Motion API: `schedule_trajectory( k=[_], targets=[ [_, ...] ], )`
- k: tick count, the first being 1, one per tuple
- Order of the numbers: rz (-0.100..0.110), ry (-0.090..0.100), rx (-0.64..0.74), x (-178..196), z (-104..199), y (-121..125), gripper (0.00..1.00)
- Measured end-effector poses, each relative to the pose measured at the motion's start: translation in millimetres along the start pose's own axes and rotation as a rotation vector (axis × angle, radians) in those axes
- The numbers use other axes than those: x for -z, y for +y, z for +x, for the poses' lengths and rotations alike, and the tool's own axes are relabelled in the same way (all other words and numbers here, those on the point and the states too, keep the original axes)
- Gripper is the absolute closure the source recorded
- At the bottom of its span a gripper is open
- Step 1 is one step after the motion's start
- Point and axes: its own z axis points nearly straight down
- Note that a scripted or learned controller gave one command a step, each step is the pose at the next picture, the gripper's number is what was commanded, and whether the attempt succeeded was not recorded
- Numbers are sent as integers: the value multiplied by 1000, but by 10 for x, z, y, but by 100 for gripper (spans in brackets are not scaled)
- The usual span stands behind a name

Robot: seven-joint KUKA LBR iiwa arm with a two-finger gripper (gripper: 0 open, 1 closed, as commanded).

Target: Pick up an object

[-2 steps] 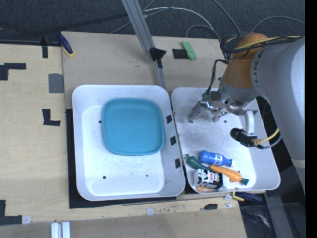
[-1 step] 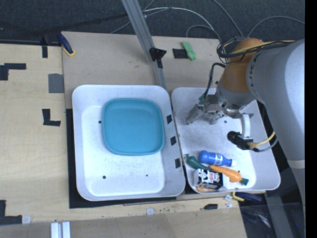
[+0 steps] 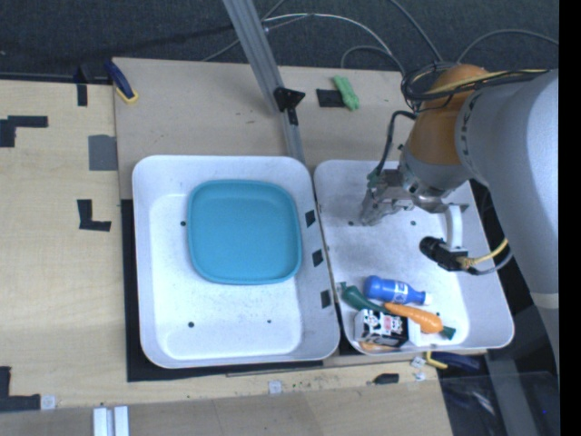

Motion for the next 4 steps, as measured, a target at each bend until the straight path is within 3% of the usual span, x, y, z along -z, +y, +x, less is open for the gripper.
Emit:
schedule_trajectory(
  k=[1,3,4],
  targets=[
    [-3,1,-1,608,-19,-42,100],
    [-2,1,0,1474,31,25,100],
    [2,2,3,1535,493,-115,100]
  ],
)
